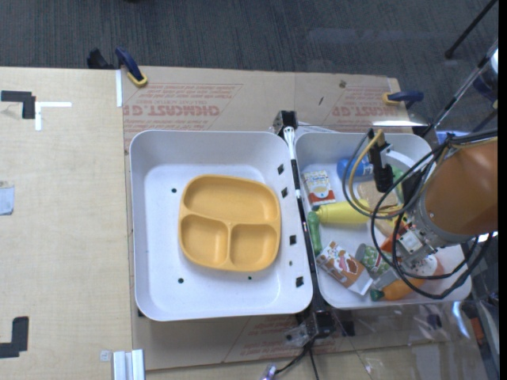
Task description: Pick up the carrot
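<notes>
**Two bins, arm over the right one**

Two white bins sit side by side on the counter (pixel 63 212). We see a yellow tray (pixel 230 222) in the left bin (pixel 146 291), at frame centre. The right bin (pixel 325 142) holds clutter: a carrot (pixel 394 290) at its lower edge, a corn cob (pixel 342 213), a snack packet (pixel 341 264). The arm (pixel 463 192) hangs over the bin's right side, its pincer (pixel 408 245) just above the carrot; we cannot tell the pincer's state.
</notes>
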{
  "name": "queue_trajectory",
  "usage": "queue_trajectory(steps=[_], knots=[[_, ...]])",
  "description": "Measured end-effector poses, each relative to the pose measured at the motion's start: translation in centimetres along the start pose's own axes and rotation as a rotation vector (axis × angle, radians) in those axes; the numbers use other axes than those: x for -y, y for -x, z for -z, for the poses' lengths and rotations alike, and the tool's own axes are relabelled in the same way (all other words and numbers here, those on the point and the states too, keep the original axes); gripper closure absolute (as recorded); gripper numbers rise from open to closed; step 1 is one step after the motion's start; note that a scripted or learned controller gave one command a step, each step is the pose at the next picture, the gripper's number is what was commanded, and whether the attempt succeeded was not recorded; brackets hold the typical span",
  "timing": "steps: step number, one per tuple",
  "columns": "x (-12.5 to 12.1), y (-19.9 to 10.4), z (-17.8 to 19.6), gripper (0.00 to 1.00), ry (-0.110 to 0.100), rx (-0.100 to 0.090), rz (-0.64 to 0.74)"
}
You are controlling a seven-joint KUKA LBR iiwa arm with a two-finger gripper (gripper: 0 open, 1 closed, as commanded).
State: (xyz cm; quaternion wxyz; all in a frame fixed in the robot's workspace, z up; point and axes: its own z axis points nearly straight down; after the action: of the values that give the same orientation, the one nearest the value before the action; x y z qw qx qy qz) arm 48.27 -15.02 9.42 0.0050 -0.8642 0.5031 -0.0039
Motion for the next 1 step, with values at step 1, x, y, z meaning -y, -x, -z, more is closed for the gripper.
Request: queue_trajectory(steps=[1], knots=[[-0.41, -0.34, -0.14, 0.0, 0.001, 0.012, -0.159]])
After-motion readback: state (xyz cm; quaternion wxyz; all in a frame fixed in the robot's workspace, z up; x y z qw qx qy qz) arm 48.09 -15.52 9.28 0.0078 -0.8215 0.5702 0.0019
